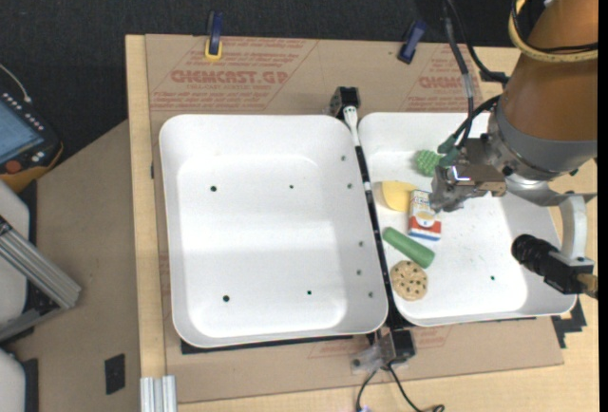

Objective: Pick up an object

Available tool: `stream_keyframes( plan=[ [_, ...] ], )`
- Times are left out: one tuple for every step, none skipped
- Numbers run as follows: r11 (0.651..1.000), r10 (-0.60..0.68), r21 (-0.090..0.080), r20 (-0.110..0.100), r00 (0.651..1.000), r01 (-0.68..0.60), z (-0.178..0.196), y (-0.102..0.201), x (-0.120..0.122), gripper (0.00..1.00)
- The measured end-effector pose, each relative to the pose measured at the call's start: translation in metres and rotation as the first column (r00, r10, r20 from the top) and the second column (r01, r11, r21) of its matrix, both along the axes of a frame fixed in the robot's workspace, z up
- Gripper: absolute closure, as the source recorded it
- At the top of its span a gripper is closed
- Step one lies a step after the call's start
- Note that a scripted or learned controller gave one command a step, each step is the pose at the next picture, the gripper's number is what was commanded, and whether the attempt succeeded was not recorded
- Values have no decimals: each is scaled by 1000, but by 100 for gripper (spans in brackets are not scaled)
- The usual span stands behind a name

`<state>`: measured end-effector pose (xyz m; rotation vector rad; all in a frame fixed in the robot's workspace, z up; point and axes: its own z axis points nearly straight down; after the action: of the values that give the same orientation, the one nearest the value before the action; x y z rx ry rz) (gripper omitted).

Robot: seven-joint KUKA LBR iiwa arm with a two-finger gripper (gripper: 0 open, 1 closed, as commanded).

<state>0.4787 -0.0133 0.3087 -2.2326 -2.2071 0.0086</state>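
Here the arm (pixel 556 68), the biggest thing in view, reaches in over the right bin (pixel 494 291) with its gripper (pixel 446 196) low above the cluster of small things near that bin's left wall. Judging by this, the step in hand is the descent toward a pick, with nothing yet held; whether the fingers are spread or pressed together cannot be told from this slant.

The left bin (pixel 266 230) lies beside it on the surface (pixel 142 325), their walls touching along the middle.

The likeliest target is the red and white carton (pixel 425 222), just below the gripper's tip. Touching or nearly touching it are the yellow piece (pixel 394 195) on its left and the green cylinder (pixel 408 247) below it; a round cookie (pixel 410 280) sits nearer the front edge, and a green ridged thing (pixel 427 159) lies toward the back.

The next move seems to call for a straight drop and a close on one item. The crowding is the risk: neighbours may get nudged or caught.
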Motion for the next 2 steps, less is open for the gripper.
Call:
stream_keyframes(
  plan=[
    [1000,16,3,13,1000,-16,45,57,45,100],
    [1000,16,4,4,1000,-16,48,103,23,100]
  ],
)
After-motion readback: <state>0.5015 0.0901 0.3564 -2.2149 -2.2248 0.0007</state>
